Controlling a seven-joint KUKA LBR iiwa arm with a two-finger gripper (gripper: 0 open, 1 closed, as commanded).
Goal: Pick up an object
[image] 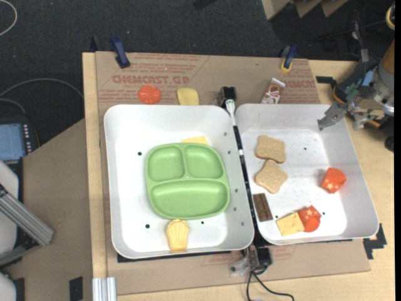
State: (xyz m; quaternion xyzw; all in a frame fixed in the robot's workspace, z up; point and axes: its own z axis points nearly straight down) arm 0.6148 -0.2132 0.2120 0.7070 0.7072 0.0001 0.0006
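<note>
Claw (330, 119) hangs over right bin (357, 168) corner; cannot tell its grip state.

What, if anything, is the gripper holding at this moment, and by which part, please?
Nothing is held. The gripper hangs over the right bin's upper right corner with nothing between its fingers, apart from the toast slices.

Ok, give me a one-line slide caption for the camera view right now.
Claw hovers at the right bin's upper edge above toast slices; green divided plate sits in the left bin.

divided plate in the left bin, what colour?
Light green; the divided plate shows clearly in the camera view, in the left bin.
</note>
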